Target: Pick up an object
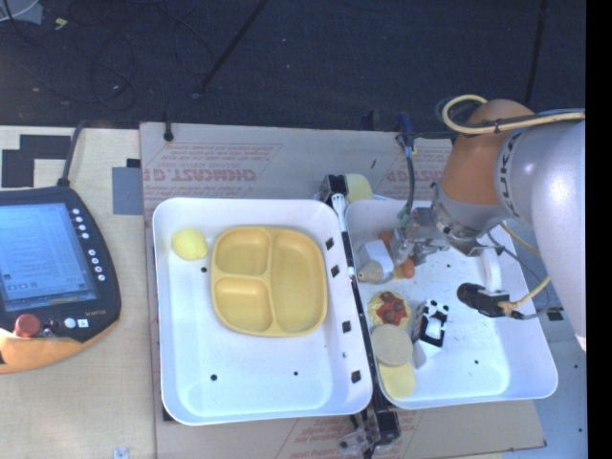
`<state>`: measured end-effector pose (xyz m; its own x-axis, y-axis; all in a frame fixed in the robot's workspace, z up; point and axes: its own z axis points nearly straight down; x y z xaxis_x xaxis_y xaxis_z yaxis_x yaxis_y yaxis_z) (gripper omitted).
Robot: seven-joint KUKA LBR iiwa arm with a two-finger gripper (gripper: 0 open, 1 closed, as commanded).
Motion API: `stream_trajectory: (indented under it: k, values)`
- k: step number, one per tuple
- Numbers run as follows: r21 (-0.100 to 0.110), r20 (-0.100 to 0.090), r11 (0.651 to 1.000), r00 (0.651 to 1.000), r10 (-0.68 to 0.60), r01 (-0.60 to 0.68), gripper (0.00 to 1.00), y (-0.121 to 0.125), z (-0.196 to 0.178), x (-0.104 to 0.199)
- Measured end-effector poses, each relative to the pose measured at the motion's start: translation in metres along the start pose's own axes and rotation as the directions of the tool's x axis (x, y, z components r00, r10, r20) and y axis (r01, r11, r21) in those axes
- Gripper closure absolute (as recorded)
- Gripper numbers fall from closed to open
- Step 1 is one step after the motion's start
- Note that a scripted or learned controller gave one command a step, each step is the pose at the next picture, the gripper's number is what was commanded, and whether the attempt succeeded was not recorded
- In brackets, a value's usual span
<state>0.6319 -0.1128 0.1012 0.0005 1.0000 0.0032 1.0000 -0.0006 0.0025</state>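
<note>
Several small items sit in the right bin (516, 376), and the likeliest pick is a small orange piece (406, 269) near the bin's far-left part. It lies on the bin floor, just beside the tool (413, 245) and a little nearer the camera. The tool is low over that spot, but the view is too cluttered there, so I cannot tell if it is apart, together, or clamped on anything. Nothing is visibly lifted.

Judged progress: the reach is made, while the grasp is unconfirmed and the lift is not yet done.

Other candidates run down the bin's left side: a pale lump (371, 272), a red-topped round piece (390, 307), a beige disc (390, 344) and a yellow piece (402, 381). A black-and-white item (435, 323) sits a bit right of them.

The left bin (249, 381) holds a yellow divided plate (268, 280) and a yellow ball (189, 245) beside it, well apart from the tool. Both bins rest on the table (239, 161), with a control pendant (48, 266) at the far left.
</note>
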Motion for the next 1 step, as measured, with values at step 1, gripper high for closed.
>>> stream_trajectory:
  k: [1]
  values:
    - [0.001, 0.001, 1.0, 1.0, -0.005, 0.005, 1.0, -0.0332, -0.0915, 0.0569]
